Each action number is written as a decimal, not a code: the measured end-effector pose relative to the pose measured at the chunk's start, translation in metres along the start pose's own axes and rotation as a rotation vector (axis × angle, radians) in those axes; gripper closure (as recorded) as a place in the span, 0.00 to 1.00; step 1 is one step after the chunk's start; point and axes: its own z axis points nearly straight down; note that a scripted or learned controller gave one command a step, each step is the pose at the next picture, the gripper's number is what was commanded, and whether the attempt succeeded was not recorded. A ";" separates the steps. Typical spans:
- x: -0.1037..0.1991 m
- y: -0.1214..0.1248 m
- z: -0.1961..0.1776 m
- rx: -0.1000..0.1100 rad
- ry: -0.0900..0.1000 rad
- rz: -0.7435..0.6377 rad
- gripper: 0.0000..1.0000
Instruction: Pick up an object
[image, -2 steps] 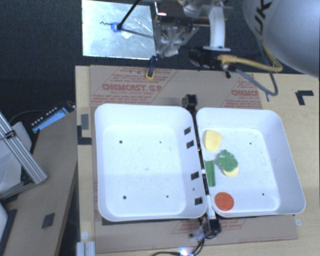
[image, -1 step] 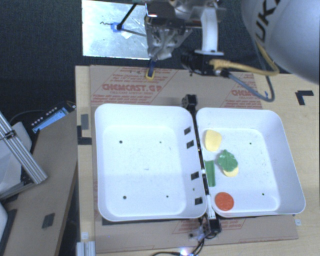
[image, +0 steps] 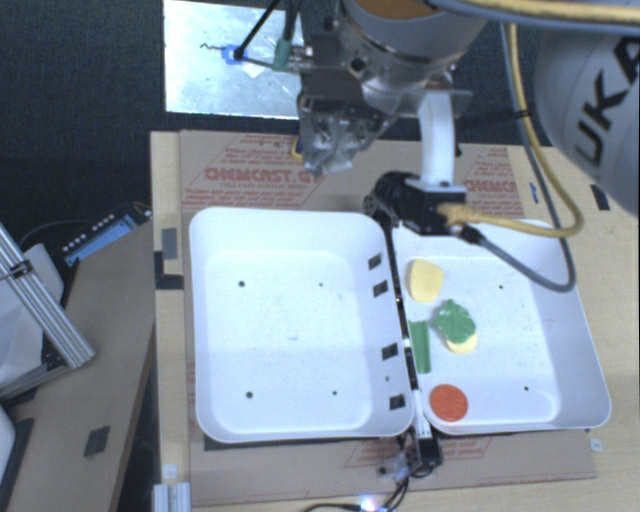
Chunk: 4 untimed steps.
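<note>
Arm (image: 590, 90): I'm seeing a grey casing showing dark letters.
Wrist (image: 400, 40): I'm seeing an orange band topping silver metal.
Cable (image: 540, 180): I'm watching a yellow lead trailing beside a grey one.

Tan wooden counter (image: 110, 330) carries a flat brown cardboard sheet w/ red print (image: 250, 172). On the sheet, 2 shallow white plastic bins side by side, touching: left bin (image: 215, 240) & right bin (image: 570, 370). Aluminium rail piece (image: 40, 310) lies on counter at far left.
</note>
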 end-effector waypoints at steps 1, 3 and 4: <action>0.000 -0.046 0.000 0.000 0.000 0.001 1.00; 0.000 -0.044 0.001 -0.001 -0.001 0.000 0.00; 0.000 -0.044 -0.011 -0.003 0.001 -0.002 1.00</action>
